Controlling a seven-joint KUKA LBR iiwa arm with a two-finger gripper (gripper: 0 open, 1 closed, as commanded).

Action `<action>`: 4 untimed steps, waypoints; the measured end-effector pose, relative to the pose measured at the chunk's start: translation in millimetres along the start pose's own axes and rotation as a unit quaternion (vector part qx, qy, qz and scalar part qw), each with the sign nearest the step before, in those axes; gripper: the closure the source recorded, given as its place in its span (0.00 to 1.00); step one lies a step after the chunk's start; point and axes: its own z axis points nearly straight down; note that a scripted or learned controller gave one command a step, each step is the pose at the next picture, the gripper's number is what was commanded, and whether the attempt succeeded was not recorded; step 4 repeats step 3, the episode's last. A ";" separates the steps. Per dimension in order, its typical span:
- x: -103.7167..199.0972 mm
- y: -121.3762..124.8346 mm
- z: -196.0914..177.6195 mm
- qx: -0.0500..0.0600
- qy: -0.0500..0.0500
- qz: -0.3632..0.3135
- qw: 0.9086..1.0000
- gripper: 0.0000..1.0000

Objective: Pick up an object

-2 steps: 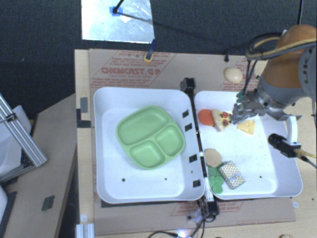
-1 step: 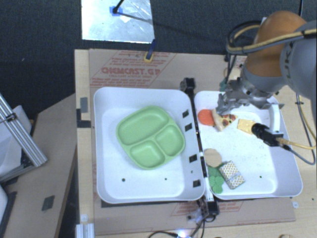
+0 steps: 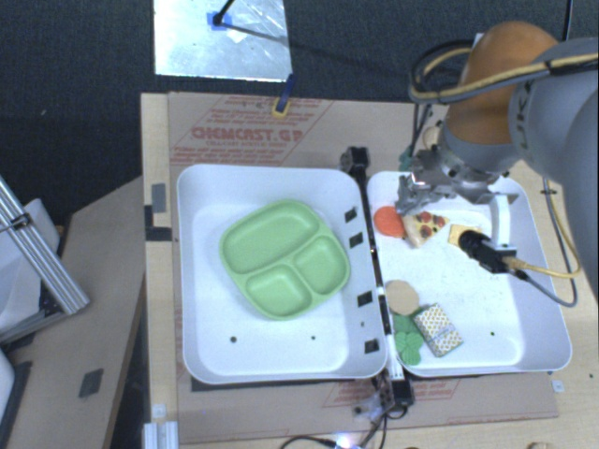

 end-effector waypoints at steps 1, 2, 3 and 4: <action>3.8 -4.5 3.7 0.001 0.000 0.001 1.000 1.00; 13.2 -11.2 -2.6 0.001 0.000 0.000 1.000 1.00; 1.2 -9.8 3.2 0.000 0.000 0.003 1.000 1.00; 1.2 -9.8 3.2 0.000 0.000 0.003 1.000 1.00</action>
